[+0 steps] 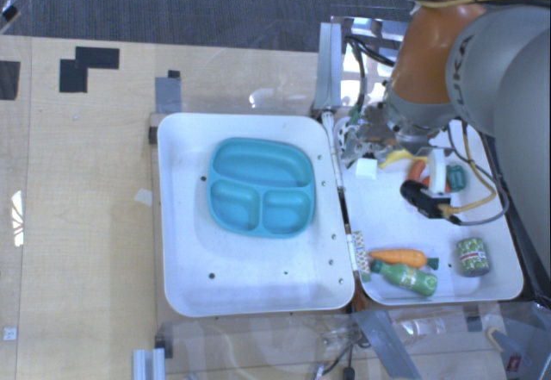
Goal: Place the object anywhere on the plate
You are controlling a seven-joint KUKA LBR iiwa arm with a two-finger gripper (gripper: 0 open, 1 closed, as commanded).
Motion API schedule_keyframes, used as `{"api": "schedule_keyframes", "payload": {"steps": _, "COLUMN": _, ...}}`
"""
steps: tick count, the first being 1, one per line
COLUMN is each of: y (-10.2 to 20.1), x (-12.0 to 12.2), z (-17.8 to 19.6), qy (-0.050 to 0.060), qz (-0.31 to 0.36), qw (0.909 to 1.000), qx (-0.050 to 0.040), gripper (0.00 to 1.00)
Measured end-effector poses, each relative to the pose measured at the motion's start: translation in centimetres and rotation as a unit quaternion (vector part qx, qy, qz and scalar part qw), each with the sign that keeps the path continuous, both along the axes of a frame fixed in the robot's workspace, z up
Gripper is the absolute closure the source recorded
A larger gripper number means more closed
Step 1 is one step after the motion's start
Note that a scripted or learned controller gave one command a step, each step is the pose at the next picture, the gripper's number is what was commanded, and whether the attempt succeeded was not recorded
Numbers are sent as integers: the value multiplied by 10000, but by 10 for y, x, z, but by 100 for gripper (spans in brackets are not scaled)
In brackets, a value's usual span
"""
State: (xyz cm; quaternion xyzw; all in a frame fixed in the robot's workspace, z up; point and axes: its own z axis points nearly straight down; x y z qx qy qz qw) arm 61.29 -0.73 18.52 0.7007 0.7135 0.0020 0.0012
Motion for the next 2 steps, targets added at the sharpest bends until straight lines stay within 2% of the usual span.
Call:
{"api": "schedule_keyframes", "payload": {"steps": 1, "y": 95, "x": 19, "z": 0, "qy": 0, "qz": 412, "qw": 9992, "qx": 1, "gripper": 100}}
{"api": "schedule_keyframes", "payload": {"steps": 2, "y": 95, "x": 19, "z": 1, "qy": -4, "qz": 410, "qw": 9992, "qx": -1, "gripper": 0}}
